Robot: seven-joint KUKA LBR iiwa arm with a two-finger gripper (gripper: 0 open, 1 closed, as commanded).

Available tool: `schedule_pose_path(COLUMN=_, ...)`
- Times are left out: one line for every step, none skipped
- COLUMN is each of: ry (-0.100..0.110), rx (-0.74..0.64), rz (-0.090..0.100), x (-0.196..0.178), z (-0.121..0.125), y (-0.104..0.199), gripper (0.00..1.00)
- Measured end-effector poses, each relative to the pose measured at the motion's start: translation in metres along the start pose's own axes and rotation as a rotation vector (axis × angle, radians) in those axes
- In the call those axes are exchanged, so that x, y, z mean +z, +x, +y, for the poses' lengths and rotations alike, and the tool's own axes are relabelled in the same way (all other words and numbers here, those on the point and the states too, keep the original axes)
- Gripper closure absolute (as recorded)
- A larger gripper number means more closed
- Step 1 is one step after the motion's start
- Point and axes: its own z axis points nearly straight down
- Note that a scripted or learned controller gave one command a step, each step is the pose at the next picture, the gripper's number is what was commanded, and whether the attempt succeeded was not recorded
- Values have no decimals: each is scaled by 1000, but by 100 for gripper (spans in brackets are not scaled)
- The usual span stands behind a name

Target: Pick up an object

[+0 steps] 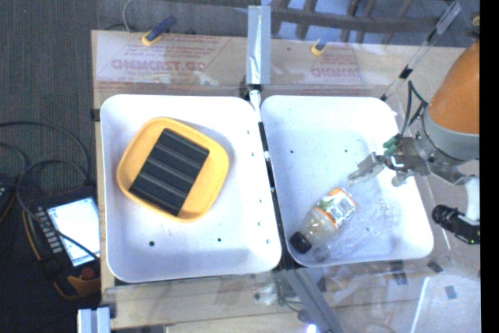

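Clear plastic bottle [331, 218] with a dark cap lies on its side near the front of the right bin [312, 129]. Gripper [373, 165] hovers above it, fingers spread and grasping nothing. Left bin [125, 109] holds a yellow dish [173, 168].

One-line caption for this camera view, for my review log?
Claw above the right bin near a clear bottle; yellow dish in the left bin.

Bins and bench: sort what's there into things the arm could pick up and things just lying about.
Could be picked up:
- plastic bottle, lying in the right bin
- yellow dish with black insert, in the left bin

Lying about:
- yellow clamps on the back edge
- cables on the floor
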Motion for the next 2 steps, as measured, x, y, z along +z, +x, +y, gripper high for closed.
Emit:
schedule_pose_path(ry=-25, rx=-134, rz=-6, x=132, z=14, y=21, gripper=0)
schedule_pose_path(ry=-31, rx=-134, rz=-4, x=121, z=17, y=22, gripper=100)
